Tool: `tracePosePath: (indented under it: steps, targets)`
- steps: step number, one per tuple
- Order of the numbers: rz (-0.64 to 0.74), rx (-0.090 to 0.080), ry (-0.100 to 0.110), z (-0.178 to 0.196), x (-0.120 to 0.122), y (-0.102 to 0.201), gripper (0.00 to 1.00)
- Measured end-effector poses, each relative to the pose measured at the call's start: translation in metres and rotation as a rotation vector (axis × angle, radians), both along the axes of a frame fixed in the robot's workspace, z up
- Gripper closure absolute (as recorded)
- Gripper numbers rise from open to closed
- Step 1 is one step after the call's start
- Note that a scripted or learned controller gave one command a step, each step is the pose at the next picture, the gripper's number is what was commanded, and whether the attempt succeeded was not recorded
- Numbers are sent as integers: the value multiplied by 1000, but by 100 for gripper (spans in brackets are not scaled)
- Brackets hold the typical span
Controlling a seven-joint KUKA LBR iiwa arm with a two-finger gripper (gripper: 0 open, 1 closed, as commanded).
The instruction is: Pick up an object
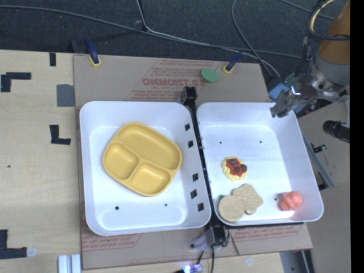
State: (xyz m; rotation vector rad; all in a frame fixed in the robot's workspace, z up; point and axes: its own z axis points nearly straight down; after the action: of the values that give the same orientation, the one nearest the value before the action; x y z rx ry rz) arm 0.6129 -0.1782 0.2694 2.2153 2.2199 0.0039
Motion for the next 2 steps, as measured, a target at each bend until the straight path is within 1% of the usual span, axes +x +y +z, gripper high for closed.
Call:
tracePosePath:
  steps: [1,2]
  targets:
    - [4,3,6,-6,-1,60,100]
    - [4,3,6,-6,14,109,100]
